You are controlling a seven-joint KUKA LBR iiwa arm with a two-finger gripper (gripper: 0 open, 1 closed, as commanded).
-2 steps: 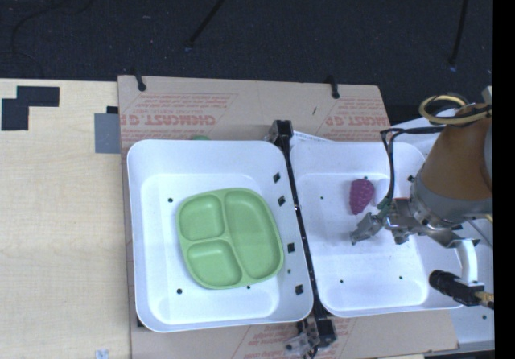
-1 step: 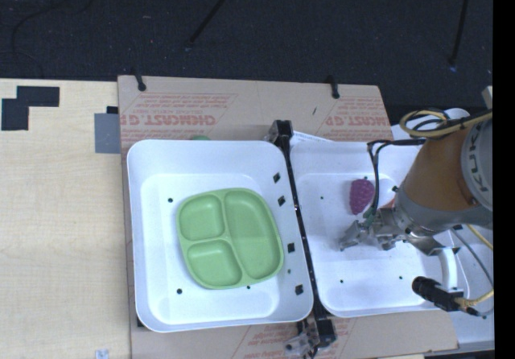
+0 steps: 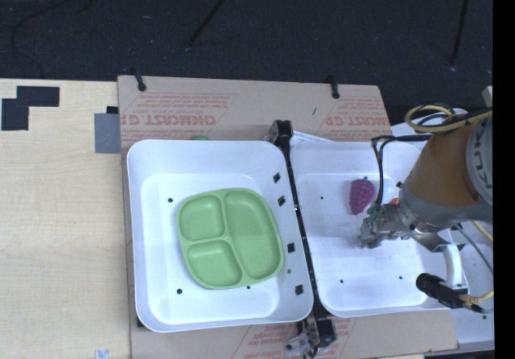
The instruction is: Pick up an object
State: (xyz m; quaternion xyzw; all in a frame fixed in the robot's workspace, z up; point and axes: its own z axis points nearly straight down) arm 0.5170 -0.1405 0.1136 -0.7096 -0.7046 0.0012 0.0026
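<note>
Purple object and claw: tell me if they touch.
Apart. The camera view shows bare white bin floor between the purple object and the claw, which sits lower in the right bin.

Gripper (image 3: 372, 235) fingers too small and blurred to read. Arm (image 3: 451, 172) cut off right of them, covering part of right bin (image 3: 346, 301). Purple object (image 3: 361, 195) just above them, shape unclear.

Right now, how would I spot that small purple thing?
Find the right-hand white bin, where the arm reaches in. The purple thing lies near its far side, just beyond the hand. It is the only purple, lumpy item; the neighbouring bin holds a green divided plate.
</note>
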